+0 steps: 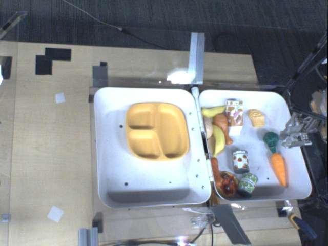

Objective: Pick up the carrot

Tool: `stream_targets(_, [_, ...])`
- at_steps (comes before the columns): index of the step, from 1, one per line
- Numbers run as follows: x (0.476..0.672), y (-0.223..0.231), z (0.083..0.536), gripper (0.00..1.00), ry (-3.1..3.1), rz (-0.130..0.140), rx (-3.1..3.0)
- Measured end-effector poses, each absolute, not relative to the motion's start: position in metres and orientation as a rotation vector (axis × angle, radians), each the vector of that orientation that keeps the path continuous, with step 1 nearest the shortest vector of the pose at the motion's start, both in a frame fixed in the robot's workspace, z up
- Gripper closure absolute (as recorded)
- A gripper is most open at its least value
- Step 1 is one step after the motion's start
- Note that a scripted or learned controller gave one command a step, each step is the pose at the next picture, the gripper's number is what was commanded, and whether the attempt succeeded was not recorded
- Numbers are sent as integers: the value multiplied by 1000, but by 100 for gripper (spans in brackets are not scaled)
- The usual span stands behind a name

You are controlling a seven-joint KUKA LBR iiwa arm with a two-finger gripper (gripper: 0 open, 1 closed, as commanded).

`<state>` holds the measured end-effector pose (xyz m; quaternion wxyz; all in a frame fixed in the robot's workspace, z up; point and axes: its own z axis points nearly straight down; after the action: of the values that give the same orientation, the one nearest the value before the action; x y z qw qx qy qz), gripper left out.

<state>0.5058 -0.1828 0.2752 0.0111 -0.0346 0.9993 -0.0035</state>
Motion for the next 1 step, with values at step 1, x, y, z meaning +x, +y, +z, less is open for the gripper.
stream_targets(1, [523,-122,284,100,3130,0,-16])
